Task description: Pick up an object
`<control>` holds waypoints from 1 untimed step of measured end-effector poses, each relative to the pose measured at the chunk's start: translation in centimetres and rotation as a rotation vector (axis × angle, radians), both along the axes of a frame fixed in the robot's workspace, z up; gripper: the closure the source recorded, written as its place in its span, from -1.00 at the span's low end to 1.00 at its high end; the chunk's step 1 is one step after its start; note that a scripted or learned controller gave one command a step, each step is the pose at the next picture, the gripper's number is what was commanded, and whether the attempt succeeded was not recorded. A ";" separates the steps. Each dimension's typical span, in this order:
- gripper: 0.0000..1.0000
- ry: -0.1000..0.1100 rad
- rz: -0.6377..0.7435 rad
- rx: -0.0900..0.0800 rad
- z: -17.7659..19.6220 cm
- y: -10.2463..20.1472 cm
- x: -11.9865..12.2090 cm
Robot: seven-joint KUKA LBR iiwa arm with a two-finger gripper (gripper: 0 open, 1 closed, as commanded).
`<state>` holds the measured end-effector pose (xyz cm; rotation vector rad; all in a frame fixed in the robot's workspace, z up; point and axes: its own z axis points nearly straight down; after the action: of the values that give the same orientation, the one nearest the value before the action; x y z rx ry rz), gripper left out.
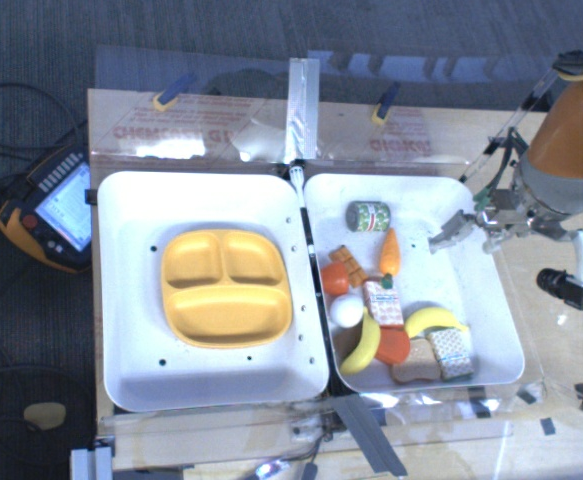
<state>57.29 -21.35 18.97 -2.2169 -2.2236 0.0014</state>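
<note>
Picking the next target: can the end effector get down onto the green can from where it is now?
Probably yes. The green can lies alone near the right bin's far end, apart from the carrot, with nothing over it, and the end effector hovers just beside it.

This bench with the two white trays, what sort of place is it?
Probably a robotics lab test bench. A robot arm reaches in over the right bin of toy food, a yellow divided plate sits in the left bin, and a handheld controller lies on the carpet.

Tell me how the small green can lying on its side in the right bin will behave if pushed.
The small green can lies on its curved side, so it probably rolls. Bare bin floor beside it likely lets it travel.
</note>
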 end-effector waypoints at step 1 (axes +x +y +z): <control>-1.00 0.001 0.036 -0.001 -7.4 6.1 3.6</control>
<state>60.88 -15.23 11.56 -2.1761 -2.2632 0.0041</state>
